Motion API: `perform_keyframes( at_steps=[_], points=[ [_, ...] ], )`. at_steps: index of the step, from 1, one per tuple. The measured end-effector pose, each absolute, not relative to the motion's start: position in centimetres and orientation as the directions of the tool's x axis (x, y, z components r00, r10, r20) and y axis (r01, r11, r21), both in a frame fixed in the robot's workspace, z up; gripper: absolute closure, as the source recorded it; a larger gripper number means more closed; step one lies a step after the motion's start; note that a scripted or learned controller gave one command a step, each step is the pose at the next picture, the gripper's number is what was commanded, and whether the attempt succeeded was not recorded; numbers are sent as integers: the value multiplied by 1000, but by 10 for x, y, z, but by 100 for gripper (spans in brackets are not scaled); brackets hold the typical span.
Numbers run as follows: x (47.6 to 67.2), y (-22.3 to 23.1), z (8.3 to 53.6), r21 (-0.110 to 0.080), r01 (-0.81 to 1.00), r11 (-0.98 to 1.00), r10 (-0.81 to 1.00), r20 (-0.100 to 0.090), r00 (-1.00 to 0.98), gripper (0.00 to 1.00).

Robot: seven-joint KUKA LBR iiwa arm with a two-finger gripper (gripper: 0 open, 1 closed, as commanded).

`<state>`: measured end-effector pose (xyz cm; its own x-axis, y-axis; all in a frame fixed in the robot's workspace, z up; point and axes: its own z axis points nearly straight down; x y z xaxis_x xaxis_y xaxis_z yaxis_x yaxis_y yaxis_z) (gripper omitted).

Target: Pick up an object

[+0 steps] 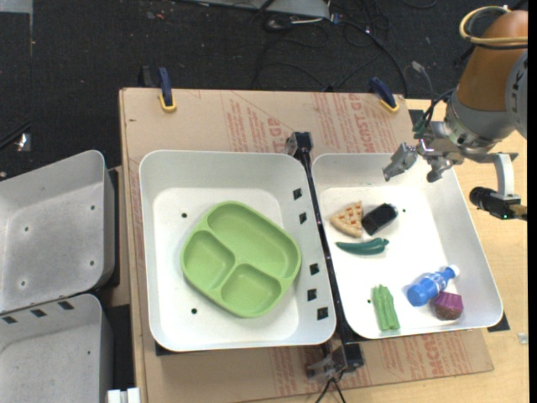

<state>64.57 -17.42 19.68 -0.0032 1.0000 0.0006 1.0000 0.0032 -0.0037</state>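
Note:
The right bin (470, 250) holds a pizza slice (347, 219), a black block (379, 217), a dark green pepper (363, 246), a green asparagus bundle (385, 307), a blue bottle (430, 285) and a purple piece (448, 306). My gripper (417, 166) hangs over the bin's far edge, up and right of the black block. Its two fingers are spread apart with nothing between them.
The left bin (159, 183) holds a green divided plate (242, 259). A black divider with clips (312, 217) runs between the bins. White panels (50, 217) lie off the bench at the left. Yellow clamps (168, 101) sit on the cardboard's far edge.

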Motion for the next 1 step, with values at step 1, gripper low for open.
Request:
perform_keyframes(
  at_steps=[1],
  points=[
    [646,-172,154,-4,1000,3,1000,0,-3,0]
  ],
)
